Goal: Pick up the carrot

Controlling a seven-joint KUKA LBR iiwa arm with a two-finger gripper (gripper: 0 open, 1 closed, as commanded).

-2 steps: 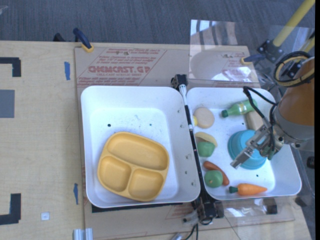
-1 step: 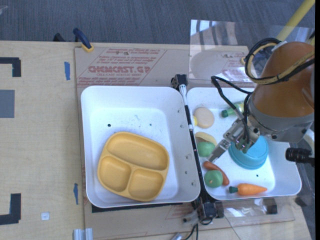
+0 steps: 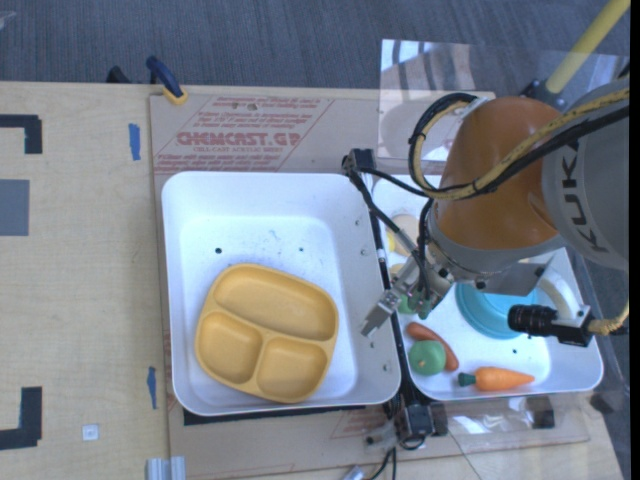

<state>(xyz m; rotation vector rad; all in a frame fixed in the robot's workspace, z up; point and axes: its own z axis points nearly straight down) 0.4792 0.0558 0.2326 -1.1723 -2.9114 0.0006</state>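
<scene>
Carrot (image 3: 503,377): one item, orange, lay on its side near the lower right corner of the right-hand bin (image 3: 583,373), with its thicker end toward the left and its tip pointing right, apart from my gripper (image 3: 392,308). Gripper: mine, sat at the lower centre of the frame, above the seam where the two bins met, up and to the left of the carrot; whether my fingers were open or closed I could not tell, and nothing was seen held between them. Arm (image 3: 500,183): grey with a broad orange band, entered from the right of the frame and covered much of the right-hand bin. Green round item (image 3: 427,359): lay in the right-hand bin, left of the carrot, with a small red-orange piece (image 3: 433,338) touching its upper edge. Blue dish (image 3: 492,313): sat in the right-hand bin above the carrot, partly hidden under my wrist. Left-hand bin (image 3: 200,208): white, shallow, at the centre of the frame. Yellow divided tray (image 3: 266,330): three compartments, rested in the lower part of the left-hand bin. Bench (image 3: 70,298): pale wood, filled the left of the frame.
</scene>
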